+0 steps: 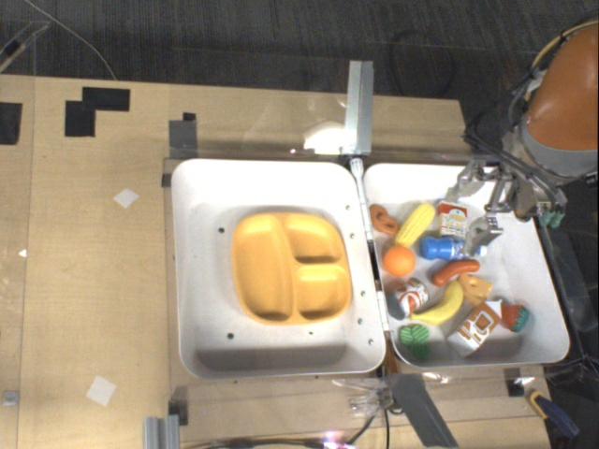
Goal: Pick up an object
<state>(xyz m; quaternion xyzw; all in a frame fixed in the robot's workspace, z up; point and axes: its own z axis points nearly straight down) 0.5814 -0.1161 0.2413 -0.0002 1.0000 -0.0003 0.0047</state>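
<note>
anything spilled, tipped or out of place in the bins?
Nothing stands out. The yellow divided tray sits flat in the left bin, slightly rotated. The toy food, including the corn, orange and banana, lies jumbled inside the right bin; nothing is over the rim. The gripper hovers above that pile.

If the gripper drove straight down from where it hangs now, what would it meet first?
Probably the blue bottle or the small carton beside it in the right bin. The gripper hangs just right of both; its height is hard to judge from this slanted view.
</note>
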